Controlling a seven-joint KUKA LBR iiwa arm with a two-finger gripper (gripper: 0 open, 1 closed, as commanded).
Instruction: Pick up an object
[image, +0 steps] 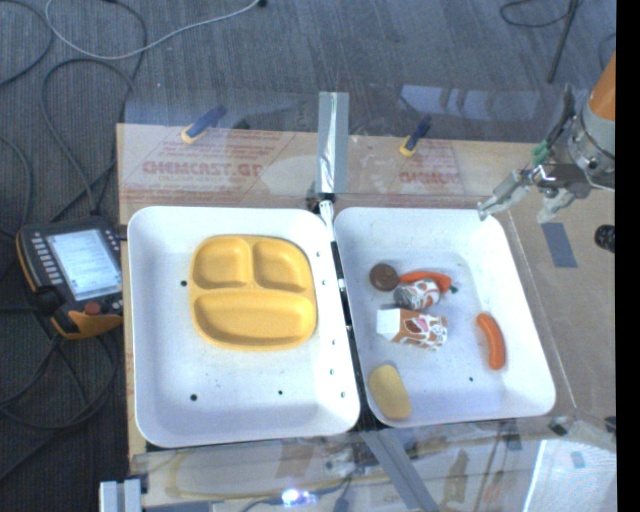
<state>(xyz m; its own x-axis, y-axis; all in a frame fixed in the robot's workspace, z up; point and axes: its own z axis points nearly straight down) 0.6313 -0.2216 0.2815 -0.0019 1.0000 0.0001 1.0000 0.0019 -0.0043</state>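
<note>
The right bin (520, 300) holds a cluster of small objects: a brown disc (383, 276), a carrot (428, 279), a white-and-orange patterned toy (417, 327), a small sausage (490, 340) and a yellowish oval piece (389, 390). My gripper (524, 194) hangs above the bin's far right corner, outside the cluster. Its two fingers stand apart with nothing between them.
The left bin (160, 400) bears a yellow divided plate (254, 291). A metal divider strip (332, 150) runs between the bins at the back. Blue-and-yellow clamps (203, 123) sit on the back board. A teach pendant (70, 275) lies left of the bench.
</note>
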